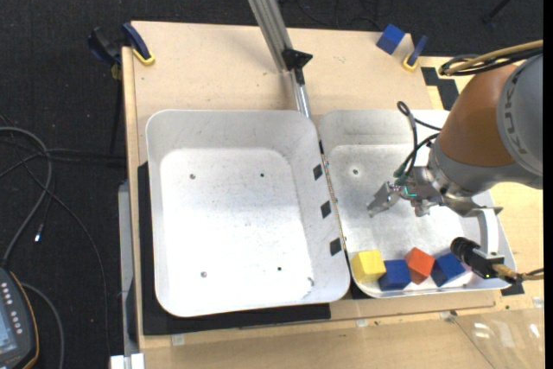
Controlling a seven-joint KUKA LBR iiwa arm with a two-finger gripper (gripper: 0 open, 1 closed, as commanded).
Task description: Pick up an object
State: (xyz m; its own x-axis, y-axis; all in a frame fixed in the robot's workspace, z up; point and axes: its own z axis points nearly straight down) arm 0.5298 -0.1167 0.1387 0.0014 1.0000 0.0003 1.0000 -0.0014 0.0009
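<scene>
In the right bin, along its near edge, lie a yellow block, a blue block, an orange block and another blue block. My gripper hangs over the middle of that bin, a short way above and behind the blocks. Its fingers point left and down, spread apart with nothing between them. The grey arm with its orange band reaches in from the right.
The left bin adjoins the right one. A blue block sits on the wooden bench at the back right, beside a clamp. A metal pole slants across the back.
</scene>
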